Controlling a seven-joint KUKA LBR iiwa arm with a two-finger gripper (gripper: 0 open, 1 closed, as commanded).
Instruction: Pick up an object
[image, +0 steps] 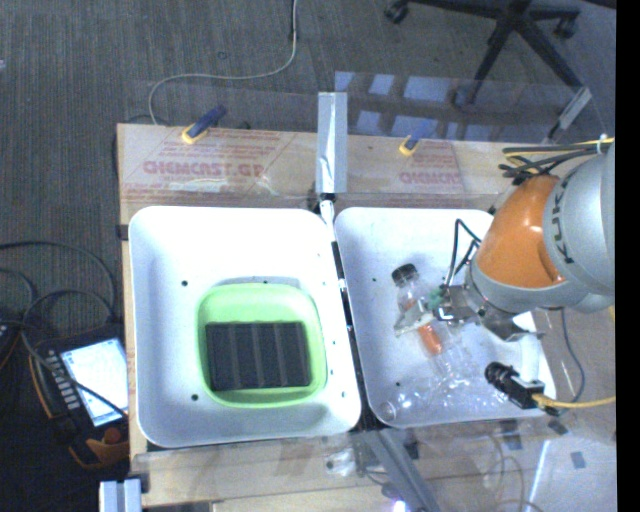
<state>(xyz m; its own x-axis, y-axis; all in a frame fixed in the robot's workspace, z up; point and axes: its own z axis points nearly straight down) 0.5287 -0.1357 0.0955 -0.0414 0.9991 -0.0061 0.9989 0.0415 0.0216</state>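
- Camera view from above: the grey arm (592, 225) reaches in from three o'clock, its orange band (515, 250) over the right edge of the right bin (370, 245).
- The gripper (449, 307) sits low over the middle of the right bin, pointing toward nine o'clock. Whether it is spread or pressed together I cannot tell, as the wrist covers it from this angle.
- A small clear bottle (407, 296) with a black cap (404, 272) lies on the bin floor at about nine o'clock from the gripper, just beside it, with the cap end toward twelve o'clock. I cannot tell whether the two touch.
- An orange piece (430, 341) lies at about seven o'clock from the gripper, close to it and just below the bottle.
- Crumpled clear plastic (445, 385) lies farther toward six o'clock, near the front wall of the right bin.
- The left bin (170, 250) holds a green tray (215, 305) with a dark ribbed inside, well apart from the gripper at nine o'clock.
- Both bins rest side by side on the bench (230, 170).
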